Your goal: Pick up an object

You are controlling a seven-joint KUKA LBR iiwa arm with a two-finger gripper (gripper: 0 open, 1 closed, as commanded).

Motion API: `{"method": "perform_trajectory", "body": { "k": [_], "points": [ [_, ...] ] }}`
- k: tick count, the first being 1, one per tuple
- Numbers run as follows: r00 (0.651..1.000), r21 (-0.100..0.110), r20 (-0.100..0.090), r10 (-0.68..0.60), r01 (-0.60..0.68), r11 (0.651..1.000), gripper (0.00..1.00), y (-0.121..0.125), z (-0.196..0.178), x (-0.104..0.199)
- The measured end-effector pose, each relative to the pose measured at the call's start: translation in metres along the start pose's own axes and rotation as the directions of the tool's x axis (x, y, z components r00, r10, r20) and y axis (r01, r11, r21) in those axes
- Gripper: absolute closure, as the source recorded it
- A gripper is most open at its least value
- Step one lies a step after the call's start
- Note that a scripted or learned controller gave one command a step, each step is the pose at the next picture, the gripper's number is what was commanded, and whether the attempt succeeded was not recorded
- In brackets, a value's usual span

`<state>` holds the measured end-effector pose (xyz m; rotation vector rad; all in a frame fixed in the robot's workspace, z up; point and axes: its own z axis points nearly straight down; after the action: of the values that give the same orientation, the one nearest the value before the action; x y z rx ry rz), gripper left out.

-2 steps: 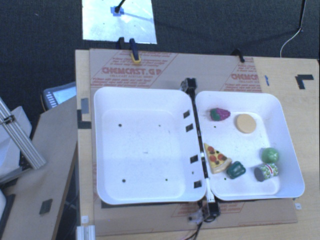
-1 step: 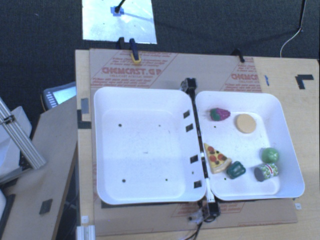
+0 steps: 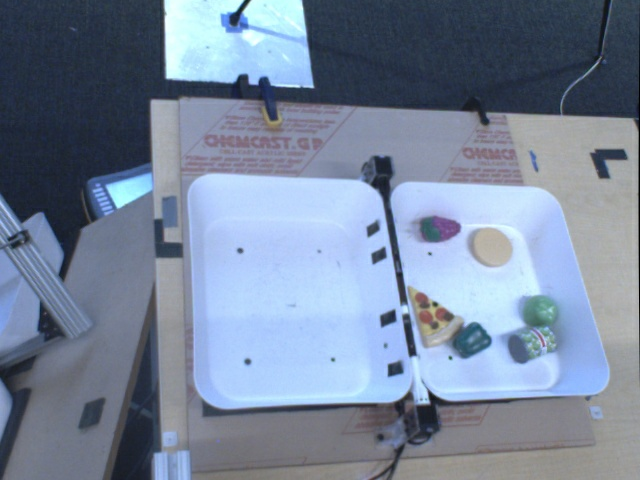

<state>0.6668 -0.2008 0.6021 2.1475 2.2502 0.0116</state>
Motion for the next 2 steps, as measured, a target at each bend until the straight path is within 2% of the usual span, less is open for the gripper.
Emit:
{"method": "perform_trajectory", "body": {
  "k": [2],
  "points": [
    [1.0,-0.007,0.004,-0.011,0.012,1.0,1.0,0.001,-0.024,0.001]
  ]
}}
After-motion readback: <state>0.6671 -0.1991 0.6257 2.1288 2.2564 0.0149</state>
